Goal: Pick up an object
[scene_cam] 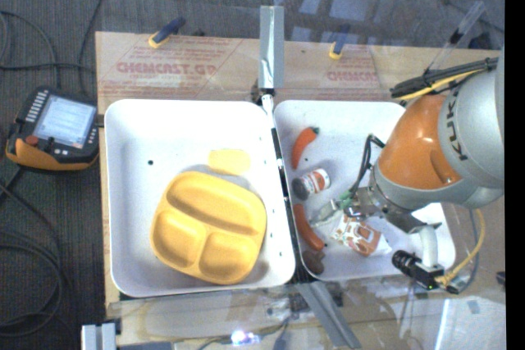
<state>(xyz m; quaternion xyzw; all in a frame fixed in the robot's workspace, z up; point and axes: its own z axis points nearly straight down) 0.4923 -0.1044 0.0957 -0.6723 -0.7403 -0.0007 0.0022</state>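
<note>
Objects crowd the right bin [385, 112], where the gripper [354, 207] sits low over what may be a crumpled packet [354, 237].

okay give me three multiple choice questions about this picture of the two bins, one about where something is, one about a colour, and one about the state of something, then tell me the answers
1. Where does the yellow divided tray lie?
A. in the left bin
B. in the right bin
C. on the floor

2. What colour is the carrot-shaped toy near the top of the right bin?
A. blue
B. orange with a green tip
C. white

3. How does the small can in the right bin rest?
A. standing upright
B. stacked on the tray
C. lying on its side

Answers:
1. A, since the tray sits on the floor of the left bin, below a small pale yellow block.
2. B, since its body is orange and its upper end green.
3. C, since its dark round end faces sideways, toward the wall between the bins.
</note>
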